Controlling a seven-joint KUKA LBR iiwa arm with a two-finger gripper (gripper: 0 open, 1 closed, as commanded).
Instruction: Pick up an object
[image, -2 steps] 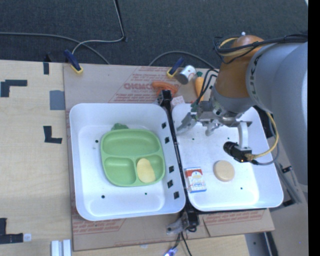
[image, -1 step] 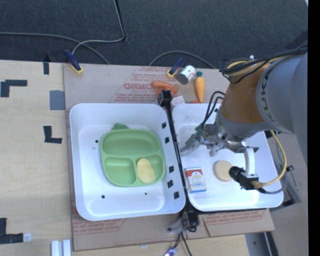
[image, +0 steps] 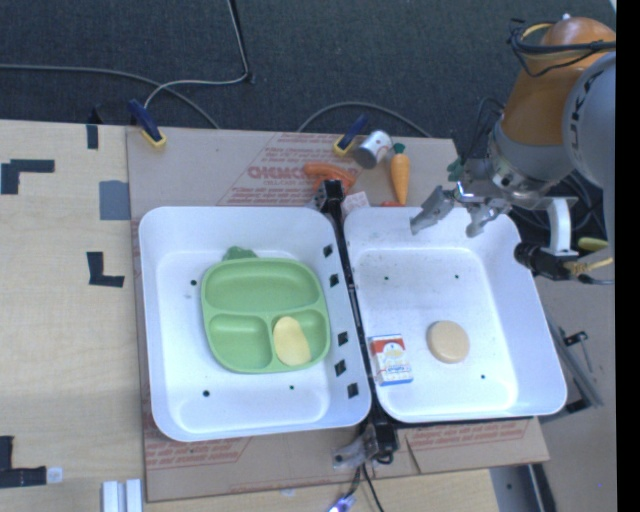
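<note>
The claw (image: 451, 214) hangs open and holding nothing over the upper edge of the right bin (image: 520, 300), so the approach is in hand. Next it must descend toward the round beige cookie (image: 448, 341) or the small carton (image: 392, 360), lower centre-right. Two bins; one green tray (image: 262, 290) holding one yellow piece (image: 292, 341).

Right bin (image: 500, 262) floor open around box (image: 392, 360), puck (image: 448, 341)
</note>
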